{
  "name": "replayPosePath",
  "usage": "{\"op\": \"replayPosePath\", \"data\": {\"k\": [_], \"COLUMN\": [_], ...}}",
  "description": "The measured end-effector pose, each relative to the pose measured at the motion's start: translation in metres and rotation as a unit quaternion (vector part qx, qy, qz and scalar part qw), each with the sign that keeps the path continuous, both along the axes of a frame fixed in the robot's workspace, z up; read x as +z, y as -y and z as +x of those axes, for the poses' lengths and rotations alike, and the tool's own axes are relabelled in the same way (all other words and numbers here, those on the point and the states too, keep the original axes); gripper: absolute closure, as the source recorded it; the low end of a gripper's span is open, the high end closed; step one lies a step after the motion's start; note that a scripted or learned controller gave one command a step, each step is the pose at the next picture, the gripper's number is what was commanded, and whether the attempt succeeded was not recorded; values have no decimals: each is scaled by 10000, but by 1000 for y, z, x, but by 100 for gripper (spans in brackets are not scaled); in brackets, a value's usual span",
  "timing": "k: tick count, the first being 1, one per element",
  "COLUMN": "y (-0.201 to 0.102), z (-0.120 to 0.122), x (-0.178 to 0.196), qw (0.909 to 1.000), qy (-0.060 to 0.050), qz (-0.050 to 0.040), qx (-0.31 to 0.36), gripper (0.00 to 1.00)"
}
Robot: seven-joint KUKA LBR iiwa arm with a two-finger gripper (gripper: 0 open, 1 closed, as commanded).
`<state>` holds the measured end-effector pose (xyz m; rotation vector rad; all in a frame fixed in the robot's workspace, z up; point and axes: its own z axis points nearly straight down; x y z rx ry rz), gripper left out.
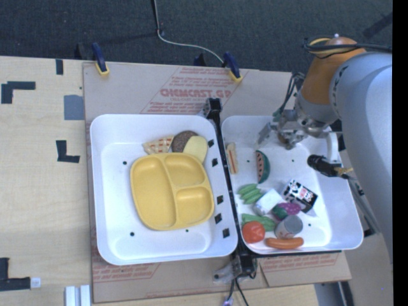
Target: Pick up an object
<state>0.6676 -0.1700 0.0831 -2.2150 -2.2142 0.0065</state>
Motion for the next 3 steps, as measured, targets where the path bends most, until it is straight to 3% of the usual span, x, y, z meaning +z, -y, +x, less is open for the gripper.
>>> {"op": "replayPosePath", "data": {"k": [1,2,3], "y": [-15,-32,-32], "z": [-48,2,-56], "x": [2,0,2], "qw": [10000,10000,10000], "qy": [68,23,63], "qz": [-31,-23,-27], "qx": [1,20,6], "gripper": [0,0,0]}}
